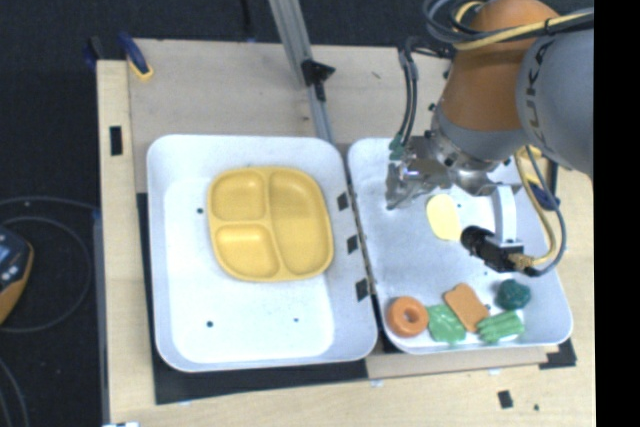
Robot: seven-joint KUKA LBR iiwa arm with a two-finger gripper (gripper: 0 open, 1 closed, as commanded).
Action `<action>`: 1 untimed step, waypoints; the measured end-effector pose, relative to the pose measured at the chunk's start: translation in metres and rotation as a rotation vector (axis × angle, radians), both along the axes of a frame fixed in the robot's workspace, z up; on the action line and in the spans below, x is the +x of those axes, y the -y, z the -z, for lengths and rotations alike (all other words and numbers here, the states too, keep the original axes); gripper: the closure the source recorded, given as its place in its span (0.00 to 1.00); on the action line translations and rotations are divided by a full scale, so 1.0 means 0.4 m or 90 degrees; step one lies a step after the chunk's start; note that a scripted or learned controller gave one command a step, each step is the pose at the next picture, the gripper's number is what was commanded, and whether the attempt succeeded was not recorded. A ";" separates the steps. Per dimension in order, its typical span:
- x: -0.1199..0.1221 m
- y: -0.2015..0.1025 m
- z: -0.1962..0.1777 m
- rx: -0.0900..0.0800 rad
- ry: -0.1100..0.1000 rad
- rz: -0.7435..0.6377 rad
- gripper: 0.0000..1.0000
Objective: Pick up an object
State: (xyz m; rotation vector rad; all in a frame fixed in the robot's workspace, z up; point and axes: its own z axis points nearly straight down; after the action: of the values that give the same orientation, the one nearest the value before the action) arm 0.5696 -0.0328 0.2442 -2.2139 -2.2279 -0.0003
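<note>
Your gripper (403, 183) hovers over the right bin (400, 285); I cannot tell its state. Toys (455, 313) cluster along the near wall, unpicked. The approach step is in hand; next, descend on one.

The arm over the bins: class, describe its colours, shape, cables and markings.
The arm is bulky and rounded, with a grey shell carrying dark lettering and an orange band above the wrist. Black and yellow cables loop around it. Its claw is small, metallic and grey.

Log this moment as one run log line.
gripper over right bin | nothing seen held | yellow piece beside it | yellow tray in left bin
</note>
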 end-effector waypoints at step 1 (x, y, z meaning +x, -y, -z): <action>-0.036 -0.121 0.026 0.000 0.000 0.000 1.00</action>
State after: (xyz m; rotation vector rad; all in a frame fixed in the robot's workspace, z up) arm 0.5553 0.0155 0.2338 -2.2135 -2.2281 -0.0007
